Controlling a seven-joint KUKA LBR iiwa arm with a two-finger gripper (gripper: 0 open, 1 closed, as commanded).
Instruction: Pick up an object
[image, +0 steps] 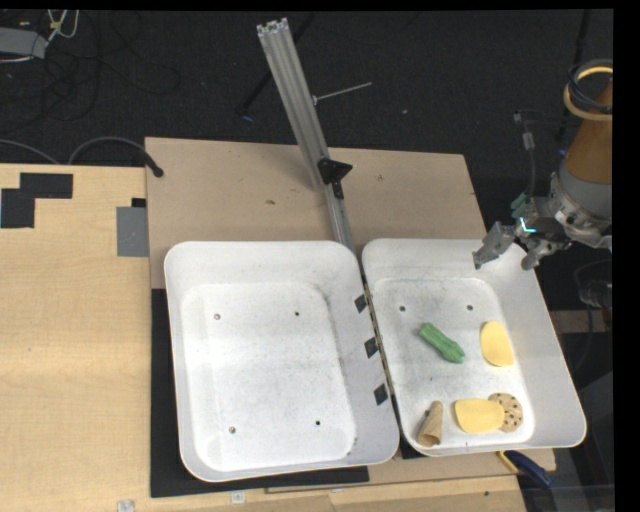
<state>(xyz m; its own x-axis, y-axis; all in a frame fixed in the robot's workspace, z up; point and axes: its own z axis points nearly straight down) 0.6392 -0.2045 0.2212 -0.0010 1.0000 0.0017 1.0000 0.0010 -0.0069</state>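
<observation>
Apparently poised to descend, the end effector (510, 243) hangs spread and bare over the right bin's (560, 390) far rim. All 5 candidates lie below: green piece (441, 341), 2 yellow pieces (497, 343), cookie (509, 410), cone (432, 423).

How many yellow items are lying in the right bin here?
2: one yellow piece by the right wall, the other yellow piece near the front edge, touching a cookie. Nothing seems hidden.
</observation>
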